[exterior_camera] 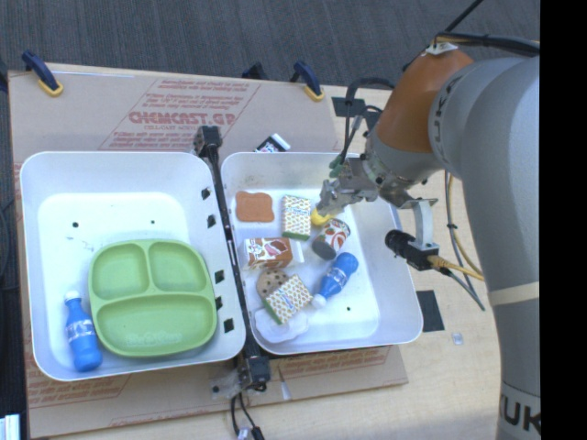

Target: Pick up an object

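My gripper [331,196] hangs low over the upper middle of the right bin [394,291]. Its tip is right at a small yellow item [320,216], and I cannot make out whether it is touching it. Around that spot lie a green patterned packet [296,215], a brown and white piece [337,235] and a grey piece [323,246]. Further off in the same bin are an orange-brown slab [255,207], a brown packet [269,251], a round cookie [269,283], a second green patterned packet [290,298] and a blue bottle [336,276].
The left bin [55,209] holds a green divided plate [151,296] and a blue bottle [81,333] in its near left corner. Black clips [209,140] sit where the bins meet. Both bins rest on cardboard [183,108]. The arm's bulk covers the right side.
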Available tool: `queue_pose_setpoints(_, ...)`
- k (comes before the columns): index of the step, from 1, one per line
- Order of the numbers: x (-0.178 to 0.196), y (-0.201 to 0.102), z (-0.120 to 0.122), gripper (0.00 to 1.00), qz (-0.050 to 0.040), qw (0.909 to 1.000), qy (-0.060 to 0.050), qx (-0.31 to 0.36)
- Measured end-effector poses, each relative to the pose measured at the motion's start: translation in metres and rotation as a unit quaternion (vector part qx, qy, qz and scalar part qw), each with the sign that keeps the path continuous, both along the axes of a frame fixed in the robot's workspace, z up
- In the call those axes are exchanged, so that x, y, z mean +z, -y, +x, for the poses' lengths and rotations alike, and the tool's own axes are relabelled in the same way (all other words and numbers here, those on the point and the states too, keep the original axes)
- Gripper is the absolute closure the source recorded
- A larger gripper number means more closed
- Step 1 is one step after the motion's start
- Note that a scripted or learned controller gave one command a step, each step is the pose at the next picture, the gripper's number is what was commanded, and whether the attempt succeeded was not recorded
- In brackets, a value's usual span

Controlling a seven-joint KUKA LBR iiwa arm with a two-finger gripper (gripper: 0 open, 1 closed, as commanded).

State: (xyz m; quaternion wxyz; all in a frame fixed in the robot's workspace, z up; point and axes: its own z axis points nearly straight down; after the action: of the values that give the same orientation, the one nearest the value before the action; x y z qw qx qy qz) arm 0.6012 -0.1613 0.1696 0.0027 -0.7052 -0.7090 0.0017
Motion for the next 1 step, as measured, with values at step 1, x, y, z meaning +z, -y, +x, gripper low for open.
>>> queue_pose_setpoints(1, 0.0014, 0.0002, 0.0008, 0.00, -0.0004, 1.0000, 0.001, 0.000)
